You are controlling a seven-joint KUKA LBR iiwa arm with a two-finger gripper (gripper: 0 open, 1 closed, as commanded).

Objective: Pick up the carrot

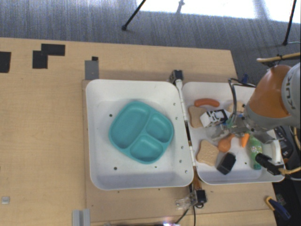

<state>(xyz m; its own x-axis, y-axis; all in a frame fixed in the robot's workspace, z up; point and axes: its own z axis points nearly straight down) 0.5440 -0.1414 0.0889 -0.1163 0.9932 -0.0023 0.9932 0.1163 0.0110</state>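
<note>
One carrot [244,140] is lying in the right bin [202,175], just beside an orange round piece [225,143] and a green object [254,149]. The gripper [233,126] is hovering close above; whether it is open, I cannot tell. Closing on the carrot alone looks advisable.

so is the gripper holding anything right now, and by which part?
Cannot be told. The gripper sits low in the right bin over the orange carrot, but the arm hides the fingertips, so no hold is visible.
</note>
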